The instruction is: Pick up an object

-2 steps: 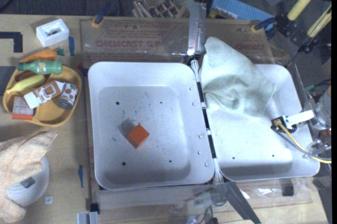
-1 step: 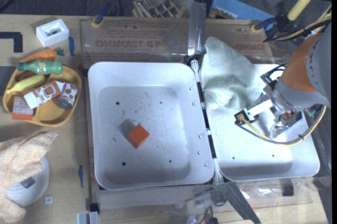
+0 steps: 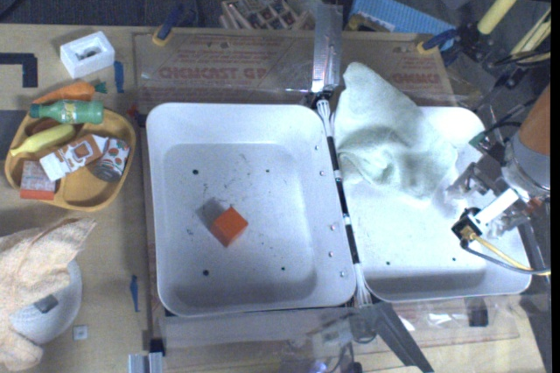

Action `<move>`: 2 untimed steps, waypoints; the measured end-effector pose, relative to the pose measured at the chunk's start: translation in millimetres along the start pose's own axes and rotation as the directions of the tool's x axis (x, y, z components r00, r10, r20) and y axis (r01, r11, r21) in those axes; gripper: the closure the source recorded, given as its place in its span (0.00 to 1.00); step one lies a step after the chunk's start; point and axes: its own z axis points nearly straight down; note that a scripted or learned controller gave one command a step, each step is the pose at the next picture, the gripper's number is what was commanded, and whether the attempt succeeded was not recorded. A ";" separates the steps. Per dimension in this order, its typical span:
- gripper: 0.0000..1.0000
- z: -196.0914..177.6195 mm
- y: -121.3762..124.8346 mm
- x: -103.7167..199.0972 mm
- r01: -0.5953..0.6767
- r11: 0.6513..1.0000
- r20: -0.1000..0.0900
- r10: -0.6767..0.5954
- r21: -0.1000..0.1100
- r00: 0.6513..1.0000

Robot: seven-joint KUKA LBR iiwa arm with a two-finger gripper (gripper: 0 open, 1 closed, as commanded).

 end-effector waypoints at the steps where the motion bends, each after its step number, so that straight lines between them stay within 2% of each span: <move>1: 0.00 6.3 46.0 83.6 -0.119 0.993 0.000 0.119 -0.001 0.993; 2: 0.00 -97.5 104.2 67.3 -0.309 0.951 0.000 0.309 -0.002 0.951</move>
